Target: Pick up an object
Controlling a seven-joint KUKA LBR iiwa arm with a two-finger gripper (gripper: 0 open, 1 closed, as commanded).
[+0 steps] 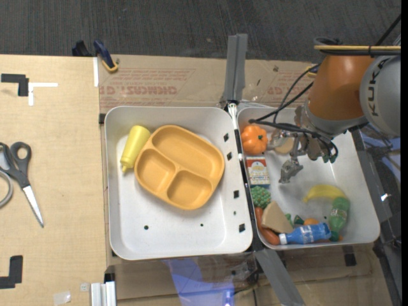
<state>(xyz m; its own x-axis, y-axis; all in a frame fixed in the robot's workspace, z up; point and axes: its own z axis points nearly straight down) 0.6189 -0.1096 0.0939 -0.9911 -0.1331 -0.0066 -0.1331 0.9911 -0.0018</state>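
- Red carton [257, 171] is my guess at the object for this pick. It lies flat in the right bin [361, 171], against the wall shared with the left bin [172, 231]. It is small and boxy, with a red face and a pale printed label. The flat top looks easy to grip, though the wall beside it leaves little room on that side.
- Nearer the camera than the carton, a green leafy piece [259, 196] sits just beside it. Beyond that are a tan wedge [275, 217] and a blue bottle [306, 234] lying on its side. They are packed into the near corner, probably where loose things slid, so picking there would be awkward.
- To the right of the carton and a little nearer, a banana [322, 192] and a green bottle [339, 212] lie close together, with bare bin floor between them and the carton.
- Level with the carton, on its right, the gripper [291, 169] hangs over that bare floor. It is near the carton but not touching it, and I see nothing held in it. I cannot tell whether it is open or closed.
- Just past the carton is an orange fruit [254, 139], close enough to be nudged if the gripper comes down on that side.
- Left of the carton, across the wall, a yellow divided tray [178, 166] and a yellow squeeze bottle [132, 146] lie together, well out of the way.
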